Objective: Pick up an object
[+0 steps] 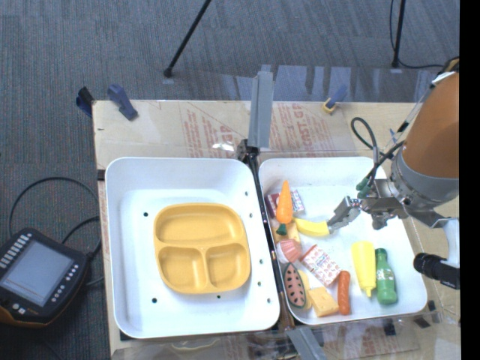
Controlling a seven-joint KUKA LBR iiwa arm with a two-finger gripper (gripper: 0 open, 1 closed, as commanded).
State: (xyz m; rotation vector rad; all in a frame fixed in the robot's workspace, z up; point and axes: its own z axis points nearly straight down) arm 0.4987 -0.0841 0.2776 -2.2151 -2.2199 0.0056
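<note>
One pincer (pixel 335 222) at the right end of the banana (pixel 311 227), toward the right bin's (pixel 337 177) left edge. Cannot tell if it's spread or pinching.

From my console the arm (pixel 431 156) reads as a broad orange band (pixel 439 122), smooth and rounded, joined to a grey wrist collar (pixel 420 183). Next comes a cluster of dull metal brackets (pixel 384 207) — silver-grey, boxy, hard-edged — and then the gripper (pixel 340 217) in the same bare metal. A thin black cable (pixel 365 135) curls into a loop off the wrist, and I think there's a short green lead (pixel 367 180) alongside it, though it's too small to be sure.
</note>
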